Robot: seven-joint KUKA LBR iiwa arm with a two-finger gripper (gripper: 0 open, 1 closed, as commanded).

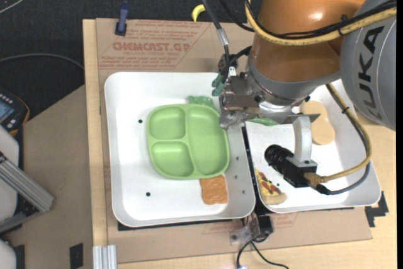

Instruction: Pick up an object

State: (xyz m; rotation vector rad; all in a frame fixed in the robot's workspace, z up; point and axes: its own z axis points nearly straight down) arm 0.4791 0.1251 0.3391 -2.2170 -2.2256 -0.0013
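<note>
Jaws hidden beneath the orange wrist band; cannot tell whether spread or pressed together. Grey two-finger gripper (pixel 234 104) low over the seam between both bins, just at the 2 o'clock rim of a light green three-compartment plastic plate (pixel 189 140). Resting in the left shallow white bin (pixel 123 135), that plate; flat orange-brown toast-shaped piece (pixel 214 190) at its 5 o'clock, small teal-green scrap (pixel 200 99) at 12 o'clock. Inside the right shallow white bin (pixel 359 189): pizza-slice toy (pixel 269 189) at 7 o'clock, tan round flat piece (pixel 322 129) toward 1 o'clock.
</note>
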